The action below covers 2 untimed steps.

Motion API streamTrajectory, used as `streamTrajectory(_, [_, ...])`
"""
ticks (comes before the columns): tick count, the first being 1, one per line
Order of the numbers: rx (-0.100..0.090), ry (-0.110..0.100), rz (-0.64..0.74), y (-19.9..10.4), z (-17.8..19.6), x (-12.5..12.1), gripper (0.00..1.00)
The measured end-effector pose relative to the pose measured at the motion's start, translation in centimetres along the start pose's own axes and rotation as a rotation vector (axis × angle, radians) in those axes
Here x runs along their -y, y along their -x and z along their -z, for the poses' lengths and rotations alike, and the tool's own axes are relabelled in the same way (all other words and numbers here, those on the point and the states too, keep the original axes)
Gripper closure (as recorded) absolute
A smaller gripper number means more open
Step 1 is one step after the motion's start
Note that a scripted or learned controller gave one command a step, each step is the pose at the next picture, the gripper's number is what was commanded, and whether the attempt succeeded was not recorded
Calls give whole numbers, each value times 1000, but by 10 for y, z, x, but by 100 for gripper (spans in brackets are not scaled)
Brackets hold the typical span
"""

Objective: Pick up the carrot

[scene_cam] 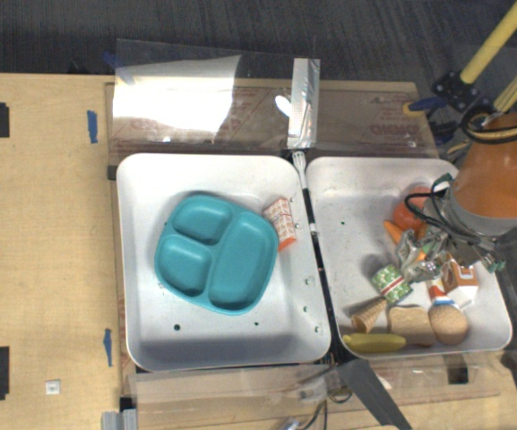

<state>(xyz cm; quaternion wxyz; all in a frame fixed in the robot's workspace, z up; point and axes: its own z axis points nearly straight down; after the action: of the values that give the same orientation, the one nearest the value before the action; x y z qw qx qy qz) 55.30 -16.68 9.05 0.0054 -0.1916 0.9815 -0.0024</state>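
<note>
A teal divided plate (215, 251) lay in the left bin (142, 312). In the right bin (348, 195), the carrot (394, 232), small and orange, lay near the centre, just left of the end effector (417, 251). It looked light, stiff, smooth, likely plastic; gripping across its middle seemed best. The arm covered part of it. Whether the end effector was open or closed could not be told amid the clutter.

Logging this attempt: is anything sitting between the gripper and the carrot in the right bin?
Nothing visible separates them. The gripper hangs low in the right bin, and the carrot lies just beside it toward the left bin. The nearest clutter, a green-patterned packet and an ice-cream cone, lies toward the bin's near edge, off that line.
</note>
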Motion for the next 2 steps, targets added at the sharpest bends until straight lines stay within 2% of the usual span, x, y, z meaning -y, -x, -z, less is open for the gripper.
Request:
streamTrajectory(1, [-1,1,0,0,-1,0,0])
streamTrajectory(2, [13,-5,0,5,12,0,100])
